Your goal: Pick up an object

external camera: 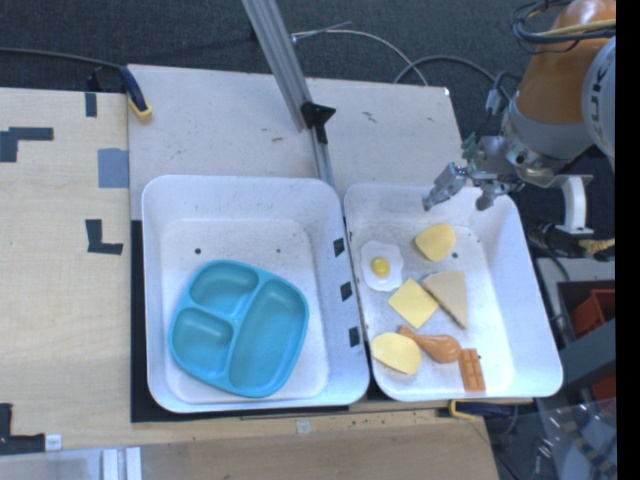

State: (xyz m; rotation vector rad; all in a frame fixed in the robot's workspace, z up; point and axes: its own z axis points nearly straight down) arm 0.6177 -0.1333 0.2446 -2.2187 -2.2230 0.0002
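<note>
The metal two-finger pincer (pixel 462 192) hangs open and empty over the far rim of the right shallow white bin (pixel 530 298). Just below it lies a rounded yellow toy food piece (pixel 435 242), beside a fried egg toy (pixel 381 266). The left white bin (pixel 160 268) holds a blue divided plastic plate (pixel 238 327).

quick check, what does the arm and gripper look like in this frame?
The arm is grey with a rounded orange band above the wrist and dark cables looped near its top. The gripper is small, grey metal, with two thin fingers.
</note>
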